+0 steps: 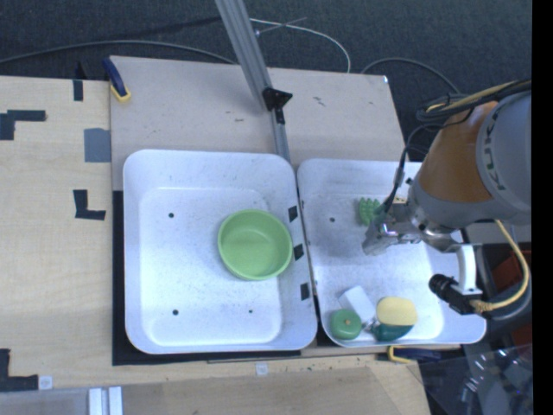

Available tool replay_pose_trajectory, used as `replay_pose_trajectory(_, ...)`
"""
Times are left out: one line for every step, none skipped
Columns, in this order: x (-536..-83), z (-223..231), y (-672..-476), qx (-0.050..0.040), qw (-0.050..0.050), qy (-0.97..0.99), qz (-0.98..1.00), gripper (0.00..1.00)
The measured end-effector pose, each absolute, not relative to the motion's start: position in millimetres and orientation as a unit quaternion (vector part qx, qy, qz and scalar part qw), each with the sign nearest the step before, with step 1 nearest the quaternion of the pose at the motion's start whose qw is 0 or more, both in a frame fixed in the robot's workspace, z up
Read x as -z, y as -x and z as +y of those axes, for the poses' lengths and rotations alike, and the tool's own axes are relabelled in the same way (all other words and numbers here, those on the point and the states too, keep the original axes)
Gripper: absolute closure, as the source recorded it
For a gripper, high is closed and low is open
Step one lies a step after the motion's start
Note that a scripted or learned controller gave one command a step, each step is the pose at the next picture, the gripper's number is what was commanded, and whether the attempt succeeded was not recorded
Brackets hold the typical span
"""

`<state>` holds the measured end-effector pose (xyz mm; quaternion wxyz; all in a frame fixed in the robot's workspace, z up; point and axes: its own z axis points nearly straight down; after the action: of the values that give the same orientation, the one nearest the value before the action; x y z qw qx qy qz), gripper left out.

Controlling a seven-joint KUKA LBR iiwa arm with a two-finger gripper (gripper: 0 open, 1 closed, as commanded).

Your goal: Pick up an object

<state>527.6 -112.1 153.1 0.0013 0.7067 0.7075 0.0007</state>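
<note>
Looking down at a slant, you have two shallow white bins side by side on a pale wooden bench (52, 232), with dark floor beyond its far edge. Your left bin (147, 232) has rounded corners and a speckled, smooth floor; a round green bowl (254, 245), plastic-looking and open side up, sits toward its right half, leaving wide open room on its left and near sides. Your right bin (333, 193) is narrower in view, and the grey arm with its orange band (454, 167) comes in over its right rim. The gripper (380, 236) hangs over the middle of this bin; whether the jaws are open or closed, you cannot tell from this angle. A small bumpy green block (370, 207) lies just beside the gripper, on its far-left side, partly hidden by it, and it is not clear whether they touch. Along the near edge of the right bin, well apart from the gripper, a cluster sits crowded together: a round green piece (346, 323), a small white block (358, 301), and a yellow rounded object (397, 310) resting on something teal. A slanted metal pole (246, 37) crosses the far side of the bench toward the seam between the bins.
</note>
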Motion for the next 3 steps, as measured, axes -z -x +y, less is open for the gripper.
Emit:
replay_pose_trajectory(-213,-111,-521.4,-0.0011,0.002,-0.707,0.708,1.00)
replay_pose_trajectory(-257,-114,-516.5,-0.0008,0.002,-0.707,0.708,1.00)
replay_pose_trajectory(-280,-114,-517.2,-0.0003,0.001,-0.707,0.708,1.00)
